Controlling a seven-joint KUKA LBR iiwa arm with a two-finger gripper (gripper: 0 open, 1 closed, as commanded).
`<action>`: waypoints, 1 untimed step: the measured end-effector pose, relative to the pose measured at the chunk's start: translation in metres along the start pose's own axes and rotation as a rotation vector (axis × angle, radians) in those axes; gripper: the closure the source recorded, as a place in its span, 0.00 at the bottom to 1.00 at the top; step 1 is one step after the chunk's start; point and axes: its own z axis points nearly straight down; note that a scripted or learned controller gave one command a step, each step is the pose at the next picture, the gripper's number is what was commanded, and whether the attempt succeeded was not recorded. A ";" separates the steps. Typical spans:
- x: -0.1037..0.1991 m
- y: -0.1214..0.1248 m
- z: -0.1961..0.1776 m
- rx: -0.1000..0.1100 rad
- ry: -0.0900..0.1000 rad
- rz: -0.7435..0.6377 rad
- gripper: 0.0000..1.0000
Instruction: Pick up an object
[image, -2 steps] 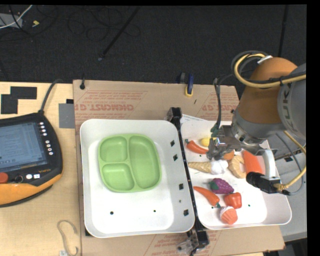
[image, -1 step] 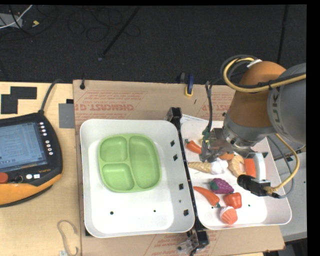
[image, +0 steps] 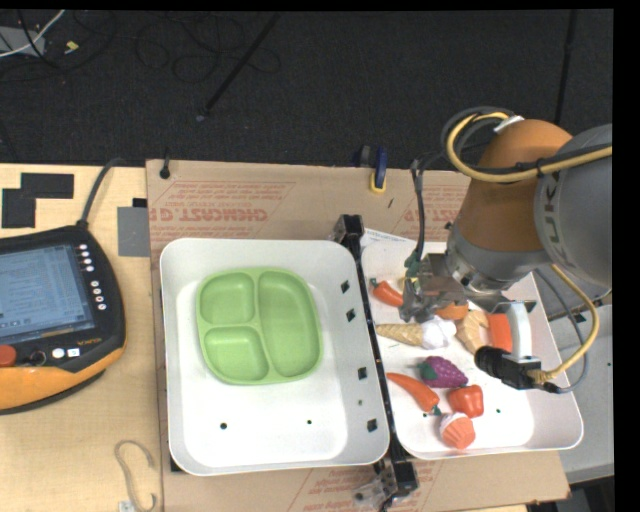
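Gripper (image: 428, 292): low in the right bin (image: 560, 432), over the toys; open or shut, I cannot tell.
Cone (image: 405, 334): lies flat, long way left to right, tip pointing left, just under the gripper.
Tray (image: 258, 327): in the left bin (image: 190, 420).

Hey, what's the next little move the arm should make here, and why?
Probably a short straight descent. The hand sits low over the right bin, in the clutter of toy food beside the white piece and the cone, and nothing is visibly held between its fingers.
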 end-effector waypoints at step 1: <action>0.006 0.008 -0.010 -0.001 0.001 0.002 1.00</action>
